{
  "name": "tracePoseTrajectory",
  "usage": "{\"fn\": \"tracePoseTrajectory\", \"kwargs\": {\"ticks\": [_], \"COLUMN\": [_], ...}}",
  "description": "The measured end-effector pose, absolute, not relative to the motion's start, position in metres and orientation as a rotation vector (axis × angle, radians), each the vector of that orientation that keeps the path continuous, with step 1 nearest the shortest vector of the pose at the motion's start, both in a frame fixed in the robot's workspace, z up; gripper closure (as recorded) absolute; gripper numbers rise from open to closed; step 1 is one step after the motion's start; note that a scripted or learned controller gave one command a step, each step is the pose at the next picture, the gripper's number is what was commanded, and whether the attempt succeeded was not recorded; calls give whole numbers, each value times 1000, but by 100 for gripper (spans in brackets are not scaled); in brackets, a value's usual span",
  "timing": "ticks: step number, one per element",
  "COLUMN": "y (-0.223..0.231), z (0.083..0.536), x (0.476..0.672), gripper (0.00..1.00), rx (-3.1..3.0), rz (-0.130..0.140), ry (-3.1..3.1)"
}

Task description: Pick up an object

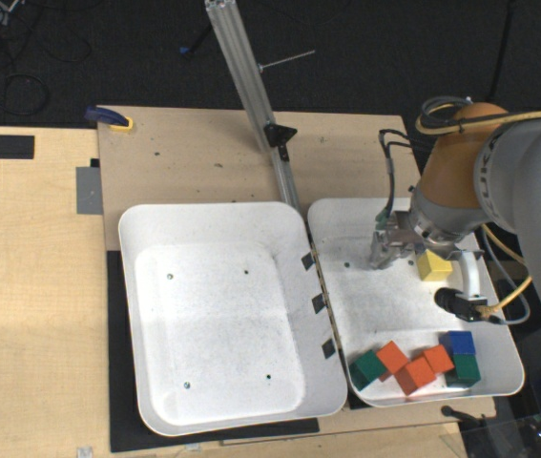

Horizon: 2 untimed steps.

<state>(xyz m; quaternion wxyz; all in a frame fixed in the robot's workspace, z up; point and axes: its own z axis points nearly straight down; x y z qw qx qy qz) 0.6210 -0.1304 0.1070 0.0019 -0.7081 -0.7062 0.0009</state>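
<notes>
The end effector [382, 253] hung low over bare floor in the right bin [375, 299], its opening impossible to judge, nothing visibly in it; the step looked like a descent or search before any grasp. A yellow block [434, 266] lay just beside it; the next move would call for shifting over that block and closing. Along the near wall clustered two orange blocks [391, 357], two green blocks [367, 368] and one blue block [460, 343]; the left bin [136, 232] stood alongside.
</notes>
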Motion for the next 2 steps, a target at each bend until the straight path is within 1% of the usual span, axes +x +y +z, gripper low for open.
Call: {"fn": "tracePoseTrajectory", "kwargs": {"ticks": [1,2], "y": [-131,-139], "z": [160,222], "x": [632,630], "gripper": [100,100], "rx": [-2223,-2226], "rz": [-4,-4], "ry": [-2224,-2222]}}
